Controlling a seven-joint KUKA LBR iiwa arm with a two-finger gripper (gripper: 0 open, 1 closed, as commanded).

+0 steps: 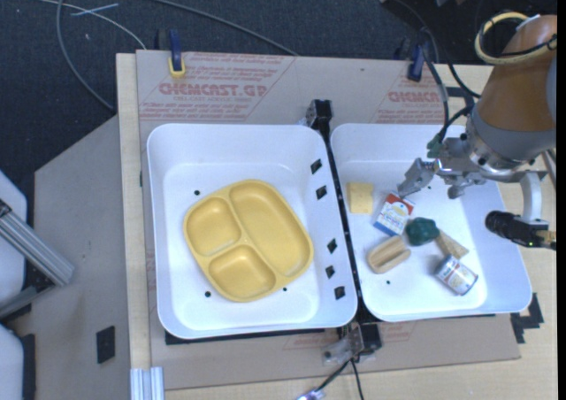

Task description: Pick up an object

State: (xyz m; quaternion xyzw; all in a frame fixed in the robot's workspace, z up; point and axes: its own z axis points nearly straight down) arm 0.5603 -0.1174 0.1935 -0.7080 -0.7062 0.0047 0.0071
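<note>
My gripper (436,184) hangs over the back part of the right bin (504,301), its two fingers spread open with nothing between them. Just below and left of it lie a yellow block (360,197) and a small red, white and blue carton (393,213). A dark green lump (422,230) sits beside the carton, touching a tan stick (451,243). Toward the front are a tan bread-shaped piece (388,254) and a small tin can (455,275) on its side.
The left bin (168,168) holds a yellow three-section plate (248,239). A black divider with clips (332,212) runs between the bins. The arm's grey wrist and orange band (517,97) stand over the right bin's back right corner; a black part (517,228) juts over its right edge.
</note>
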